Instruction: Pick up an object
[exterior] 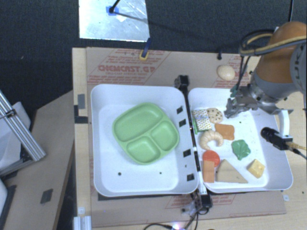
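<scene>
The right white bin (283,176) holds several toy foods. Among them are a cookie (214,114), a green-checked square (202,120), an orange piece (224,131) and a croissant (211,138). There are also a green broccoli (241,149), a red tomato (211,157), an orange block (208,170), a tan wedge (230,173) and a yellow cheese cube (256,168). My gripper (233,108) hangs low over the bin's far part, just right of the cookie and above the orange piece. Nothing shows in its grasp.
The left white bin (103,176) holds a green divided plate (144,133). A beige egg (226,72) lies on the cardboard behind the right bin. A black part (275,137) juts over the right bin's right side. A black divider (189,128) separates the bins.
</scene>
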You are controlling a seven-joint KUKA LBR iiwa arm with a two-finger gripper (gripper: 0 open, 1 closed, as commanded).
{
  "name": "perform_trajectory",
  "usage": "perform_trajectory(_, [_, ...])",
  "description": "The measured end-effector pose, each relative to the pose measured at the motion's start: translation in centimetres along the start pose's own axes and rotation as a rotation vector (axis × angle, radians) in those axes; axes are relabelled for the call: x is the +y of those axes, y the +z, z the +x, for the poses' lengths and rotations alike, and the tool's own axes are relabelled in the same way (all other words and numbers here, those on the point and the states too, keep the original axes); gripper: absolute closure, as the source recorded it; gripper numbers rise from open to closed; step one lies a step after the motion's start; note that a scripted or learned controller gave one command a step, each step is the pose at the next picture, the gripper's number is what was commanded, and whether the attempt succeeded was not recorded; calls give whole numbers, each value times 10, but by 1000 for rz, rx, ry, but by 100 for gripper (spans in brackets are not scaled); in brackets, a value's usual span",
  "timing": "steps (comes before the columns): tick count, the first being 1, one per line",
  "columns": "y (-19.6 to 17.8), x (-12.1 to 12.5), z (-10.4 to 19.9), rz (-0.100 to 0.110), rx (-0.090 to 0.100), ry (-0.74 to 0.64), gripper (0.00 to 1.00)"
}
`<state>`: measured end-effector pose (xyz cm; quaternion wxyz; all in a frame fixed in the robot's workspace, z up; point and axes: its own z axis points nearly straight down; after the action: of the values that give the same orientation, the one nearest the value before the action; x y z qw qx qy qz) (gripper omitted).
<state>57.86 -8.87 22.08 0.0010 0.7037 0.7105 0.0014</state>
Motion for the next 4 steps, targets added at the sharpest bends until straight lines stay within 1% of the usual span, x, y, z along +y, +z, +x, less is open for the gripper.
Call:
perform_trajectory(1, [8,26,43,0,1,0,100])
perform_trajectory(2, [-8,50,92,-2,2,-1,100])
perform_trajectory(3, [5,84,137,0,1,0,100])
perform_trajectory(4, [6,87,151,0,0,3,100])
